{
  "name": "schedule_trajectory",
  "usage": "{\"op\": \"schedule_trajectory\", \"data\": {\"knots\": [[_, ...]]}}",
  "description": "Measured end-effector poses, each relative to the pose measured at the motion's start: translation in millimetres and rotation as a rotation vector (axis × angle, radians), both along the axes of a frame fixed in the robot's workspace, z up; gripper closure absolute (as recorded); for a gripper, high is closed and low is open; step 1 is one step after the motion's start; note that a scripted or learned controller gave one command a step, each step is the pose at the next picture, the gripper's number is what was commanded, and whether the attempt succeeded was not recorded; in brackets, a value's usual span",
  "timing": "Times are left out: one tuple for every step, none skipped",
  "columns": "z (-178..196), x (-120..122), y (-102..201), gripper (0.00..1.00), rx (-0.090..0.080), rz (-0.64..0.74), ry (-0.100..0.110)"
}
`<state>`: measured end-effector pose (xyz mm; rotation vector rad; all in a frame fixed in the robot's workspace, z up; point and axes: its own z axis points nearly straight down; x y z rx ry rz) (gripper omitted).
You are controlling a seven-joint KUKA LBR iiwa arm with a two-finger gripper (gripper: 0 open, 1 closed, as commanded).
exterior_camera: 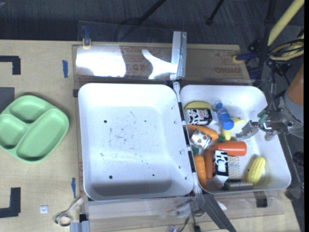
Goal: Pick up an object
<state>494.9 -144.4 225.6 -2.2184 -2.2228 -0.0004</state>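
Wooden table (34, 62) carries two bins; the gripper (254, 128), its grip state unclear, hangs over the cluttered right bin (275, 178), likely seeking an object.

Both white bins (130, 95) look like smooth, glossy plastic; the left one's floor is scuffed. At nine o'clock the green divided plate (33, 128) is matt plastic. The bench (38, 62) looks like pale wood. At twelve o'clock stands a clear, shiny panel (125, 57).
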Motion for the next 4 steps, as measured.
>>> {"op": "schedule_trajectory", "data": {"knots": [[-117, 19, -41, 0.00, -0.005, 0.110, -0.028], [-134, 33, -31, 0.00, -0.009, 0.014, -0.027], [-139, -14, -29, 0.00, -0.002, 0.214, -0.006], [-140, 90, -21, 0.00, -0.001, 0.430, -0.003]]}}
